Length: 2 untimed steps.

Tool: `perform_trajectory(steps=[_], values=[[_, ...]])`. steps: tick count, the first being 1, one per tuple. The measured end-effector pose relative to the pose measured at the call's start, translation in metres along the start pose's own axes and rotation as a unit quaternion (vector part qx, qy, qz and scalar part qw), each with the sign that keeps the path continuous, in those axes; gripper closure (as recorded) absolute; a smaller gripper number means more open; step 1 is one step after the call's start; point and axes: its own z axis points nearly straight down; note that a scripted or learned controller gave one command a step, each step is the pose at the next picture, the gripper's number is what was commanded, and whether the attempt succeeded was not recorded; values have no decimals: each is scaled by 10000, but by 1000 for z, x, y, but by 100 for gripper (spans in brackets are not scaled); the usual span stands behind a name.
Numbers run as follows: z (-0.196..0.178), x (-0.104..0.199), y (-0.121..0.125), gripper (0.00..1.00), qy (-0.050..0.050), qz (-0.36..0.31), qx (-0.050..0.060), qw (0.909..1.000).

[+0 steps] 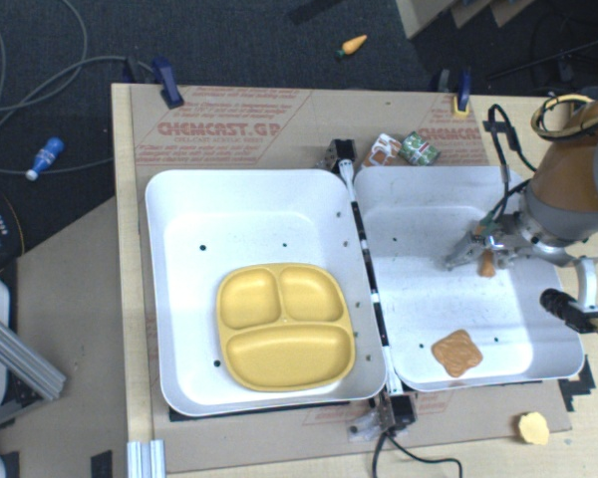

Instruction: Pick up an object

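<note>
Judging from the gripper (486,257) pinching a small brown object (488,264) in the right bin (419,297), a straight, slow lift is advised so the pinch is kept.

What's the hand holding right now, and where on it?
Cannot be told for sure. The hand is low in the right bin, with a small brown object at its tip; the grip point is too small to see.
</note>
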Motion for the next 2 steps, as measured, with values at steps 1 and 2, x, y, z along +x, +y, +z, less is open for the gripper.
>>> perform_trajectory(steps=[1,2], values=[[-15,-3,2,100,-23,12,-43,10000],[-85,74,-10,100,-18,-17,-61,10000]])
